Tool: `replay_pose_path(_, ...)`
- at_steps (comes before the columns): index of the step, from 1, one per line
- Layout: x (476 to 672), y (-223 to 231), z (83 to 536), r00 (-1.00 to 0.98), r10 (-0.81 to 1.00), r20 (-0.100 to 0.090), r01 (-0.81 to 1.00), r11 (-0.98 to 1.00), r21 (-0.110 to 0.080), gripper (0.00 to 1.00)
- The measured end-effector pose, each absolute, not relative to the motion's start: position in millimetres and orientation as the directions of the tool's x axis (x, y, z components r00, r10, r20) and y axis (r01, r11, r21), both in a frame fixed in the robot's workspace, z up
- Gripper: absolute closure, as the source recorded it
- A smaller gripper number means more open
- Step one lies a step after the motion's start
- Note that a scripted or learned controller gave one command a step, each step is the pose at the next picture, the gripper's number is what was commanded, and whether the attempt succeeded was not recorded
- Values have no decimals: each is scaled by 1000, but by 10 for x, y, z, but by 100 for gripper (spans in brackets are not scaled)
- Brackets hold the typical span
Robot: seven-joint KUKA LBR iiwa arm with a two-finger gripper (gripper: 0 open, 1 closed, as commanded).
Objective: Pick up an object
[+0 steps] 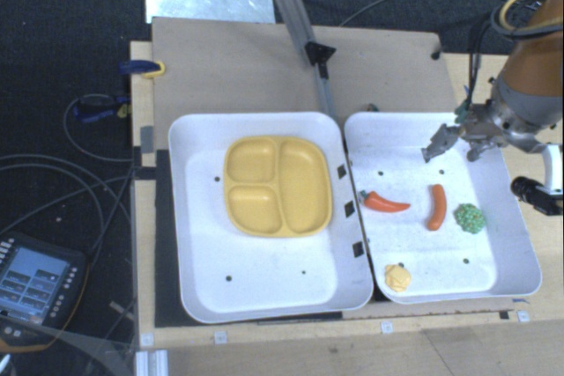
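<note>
Fingers spread wide, nothing between them; gripper [460, 143] hangs over the far part of the right bin [507, 277], above bare white floor. Grey wrist and orange band run off toward the bin's far-right corner.

Candidates, all placed against the right bin: orange sausage [436, 206] near the bin's middle, upright in view, nearest to the gripper, on its near side. Green broccoli [470, 218] just beside the sausage, toward the bin's right wall. Red-orange carrot [384, 202] toward the bin's left wall, lying crosswise. Yellow lump [397, 278] in the bin's near-left corner, well apart from the rest.

Left of the right bin, the left bin [203, 277] holds a yellow divided plate [277, 186]. Both bins sit on the desk [229, 66].

Step, as I judge it: approach, no grasp made yet. Next move calls for shifting toward the bin's near side over one item, likely the sausage, lining the open fingers across its narrow width, then descending. Risk: broccoli close by could get nudged.
</note>
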State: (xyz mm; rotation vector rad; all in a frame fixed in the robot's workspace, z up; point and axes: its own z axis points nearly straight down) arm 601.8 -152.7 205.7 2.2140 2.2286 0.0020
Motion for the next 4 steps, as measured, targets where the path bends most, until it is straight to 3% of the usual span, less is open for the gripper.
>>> replay_pose_path(1, 6019, -1527, 2058, -6, 1000, 1, 1000, 6, 1, 0)
replay_pose_path(3, 5995, -1560, 1140, -2, 1000, 0, 1000, 2, -3, 0)
replay_pose_path(4, 6000, -1560, 898, 0, 1000, -1, 1000, 0, 0, 0)
